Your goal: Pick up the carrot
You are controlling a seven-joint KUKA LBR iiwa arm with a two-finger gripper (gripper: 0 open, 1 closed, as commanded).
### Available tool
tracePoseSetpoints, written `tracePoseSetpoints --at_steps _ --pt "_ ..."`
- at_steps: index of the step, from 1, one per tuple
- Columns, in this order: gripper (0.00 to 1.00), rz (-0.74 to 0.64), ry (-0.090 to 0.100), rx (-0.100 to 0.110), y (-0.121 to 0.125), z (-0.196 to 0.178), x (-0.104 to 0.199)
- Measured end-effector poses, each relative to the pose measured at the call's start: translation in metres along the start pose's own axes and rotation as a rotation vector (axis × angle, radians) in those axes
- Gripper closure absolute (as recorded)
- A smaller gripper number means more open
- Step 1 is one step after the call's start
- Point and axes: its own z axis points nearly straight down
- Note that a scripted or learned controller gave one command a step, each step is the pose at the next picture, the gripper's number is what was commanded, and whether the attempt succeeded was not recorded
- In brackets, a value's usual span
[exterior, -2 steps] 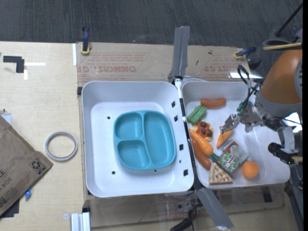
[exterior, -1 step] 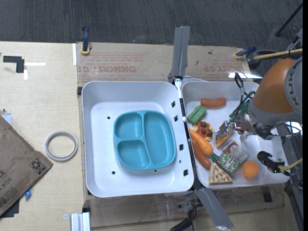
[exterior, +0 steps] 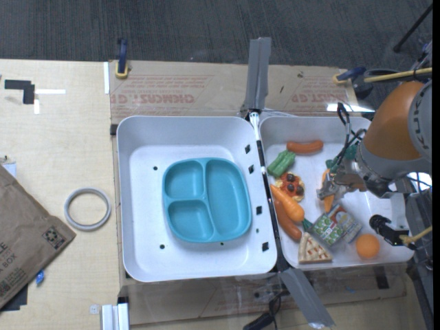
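Wooden surface [exterior: 55, 150] carries two white bins; left bin [exterior: 137, 184] contains a teal divided plate [exterior: 206, 199]. Carrot [exterior: 287, 205] lies by the right bin's [exterior: 313, 126] left wall, apart from the hand [exterior: 331, 188]. Whether the hand is open or grips anything cannot be told.

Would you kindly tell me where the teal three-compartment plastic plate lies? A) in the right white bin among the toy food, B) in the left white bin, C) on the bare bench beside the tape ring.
B: the teal three-compartment plate lies flat inside the left white bin, alone.
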Motion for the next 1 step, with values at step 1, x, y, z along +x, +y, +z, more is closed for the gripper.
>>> tracePoseSetpoints --at_steps 1 --pt "1.0 -0.306 -0.003 -0.004 0.041 -0.0936 0.0676"
